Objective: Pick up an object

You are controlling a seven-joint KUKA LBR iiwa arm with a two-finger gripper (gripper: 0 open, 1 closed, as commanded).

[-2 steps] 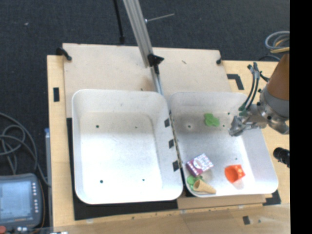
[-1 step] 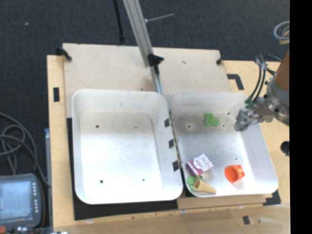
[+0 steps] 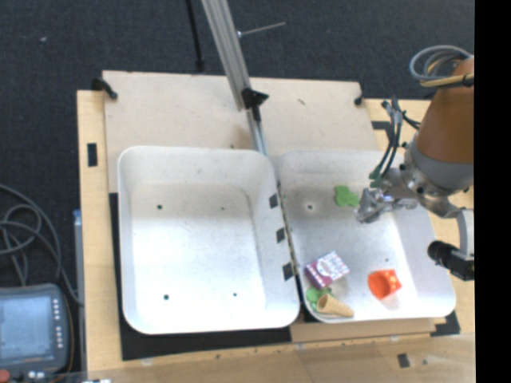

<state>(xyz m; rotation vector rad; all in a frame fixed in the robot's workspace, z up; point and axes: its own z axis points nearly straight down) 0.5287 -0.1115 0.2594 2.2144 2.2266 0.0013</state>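
Lying just left of gripper [image 3: 372, 207], green object [image 3: 346, 196]; gripper state unclear.

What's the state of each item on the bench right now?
Tool: low in the right bin, beside the green piece.
Green piece: flat on the bin floor.
Purple box: lying tilted.
Orange cup: on its side.
Cone: lying down, near the front rim.
Left bin: nothing in it.

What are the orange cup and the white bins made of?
The orange cup looks like plastic: one bright, even colour and a smooth surface. The white bins look like thin moulded plastic too, with rounded corners and a matte, slightly speckled surface. It is too small to be sure of either.
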